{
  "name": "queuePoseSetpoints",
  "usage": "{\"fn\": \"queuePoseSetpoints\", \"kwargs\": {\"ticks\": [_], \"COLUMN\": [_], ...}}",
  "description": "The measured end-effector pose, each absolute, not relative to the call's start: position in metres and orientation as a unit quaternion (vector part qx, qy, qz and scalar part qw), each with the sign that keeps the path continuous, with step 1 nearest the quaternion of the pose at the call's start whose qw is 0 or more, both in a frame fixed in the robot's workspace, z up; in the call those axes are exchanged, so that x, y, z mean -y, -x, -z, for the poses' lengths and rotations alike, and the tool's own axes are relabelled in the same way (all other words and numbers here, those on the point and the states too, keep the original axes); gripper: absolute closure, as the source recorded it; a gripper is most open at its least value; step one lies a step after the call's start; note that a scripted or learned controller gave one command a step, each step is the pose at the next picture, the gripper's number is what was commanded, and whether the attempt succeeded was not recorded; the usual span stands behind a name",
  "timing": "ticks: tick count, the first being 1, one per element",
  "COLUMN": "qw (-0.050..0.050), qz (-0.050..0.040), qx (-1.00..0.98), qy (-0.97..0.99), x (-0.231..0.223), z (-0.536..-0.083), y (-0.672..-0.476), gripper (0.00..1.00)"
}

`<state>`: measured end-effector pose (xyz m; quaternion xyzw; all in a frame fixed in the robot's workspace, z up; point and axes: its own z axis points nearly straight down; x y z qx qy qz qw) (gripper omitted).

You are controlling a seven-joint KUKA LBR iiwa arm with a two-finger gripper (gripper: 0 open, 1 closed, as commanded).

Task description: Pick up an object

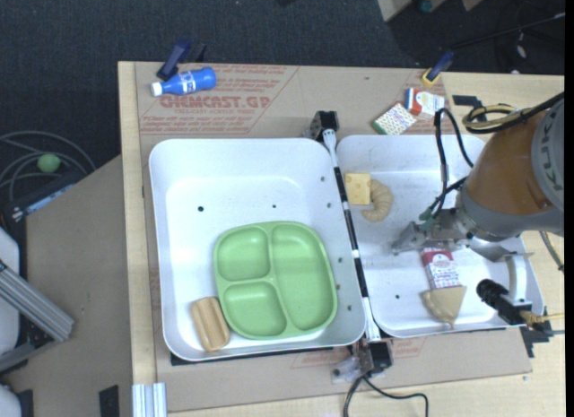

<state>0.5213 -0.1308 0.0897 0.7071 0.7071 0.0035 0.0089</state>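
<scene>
A: Lower left, we see a green divided plate [273, 278] and a tan bread piece [209, 323].
B: Right bin: red packet [441, 271] just below the gripper [421, 234], croissant [380, 200] farther up. The gripper's grip we cannot tell.

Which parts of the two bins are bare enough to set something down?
Left bin: bare floor behind the green plate. Right bin: bare near-left corner. Crowded around the pincer, with the red packet, croissant and cheese.

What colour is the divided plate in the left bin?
Light green, plain with no pattern. The plate shows clearly in the overhead camera view.
</scene>
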Motion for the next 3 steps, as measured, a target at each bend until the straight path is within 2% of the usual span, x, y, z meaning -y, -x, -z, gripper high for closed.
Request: {"fn": "queuePoseSetpoints", "kwargs": {"ticks": [1, 2, 3], "qw": [0.009, 0.012, 0.013], "qz": [-0.0040, -0.0035, -0.0040], "qx": [-0.707, -0.706, -0.706], "qy": [-0.707, -0.708, -0.708], "x": [0.131, 0.134, 0.133], "z": [-0.090, -0.100, -0.110], "y": [-0.507, -0.508, -0.508], "gripper": [0.00, 1.00, 1.00]}}
